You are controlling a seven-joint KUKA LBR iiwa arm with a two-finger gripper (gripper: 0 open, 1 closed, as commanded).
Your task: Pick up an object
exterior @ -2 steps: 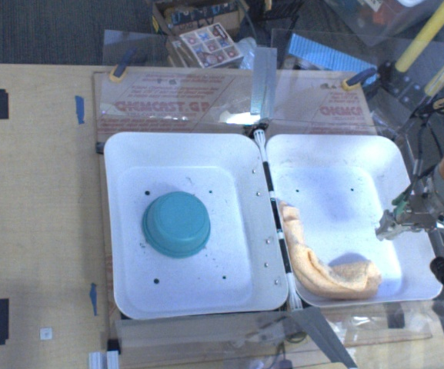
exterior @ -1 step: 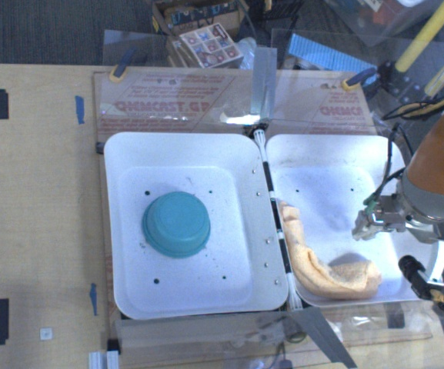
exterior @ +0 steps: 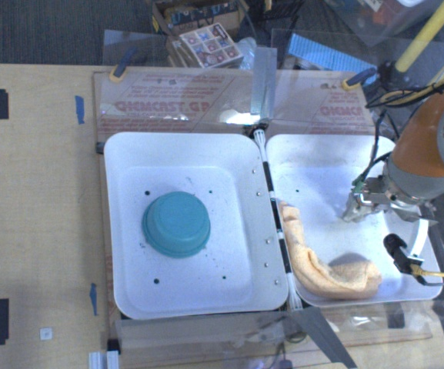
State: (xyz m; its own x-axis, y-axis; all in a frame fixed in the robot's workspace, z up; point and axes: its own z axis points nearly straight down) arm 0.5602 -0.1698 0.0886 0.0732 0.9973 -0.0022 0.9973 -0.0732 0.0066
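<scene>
A teal upside-down bowl (exterior: 177, 223) sits in the middle of the left bin (exterior: 129, 160). A tan, curved soft piece like a cloth or sponge strip (exterior: 318, 264) lies along the left wall and front of the right bin (exterior: 314, 160). My gripper (exterior: 356, 204) hangs over the right bin's middle right, above the bin floor and to the upper right of the tan piece, apart from it. I see nothing between its fingers.
Clear plastic panels (exterior: 206, 102) stand behind both bins. A cardboard box with printed cards (exterior: 206, 41) and a blue object (exterior: 325, 52) lie beyond them. Cables (exterior: 414, 256) hang by the wrist at the right bin's right wall. The wooden bench (exterior: 37, 229) stretches left.
</scene>
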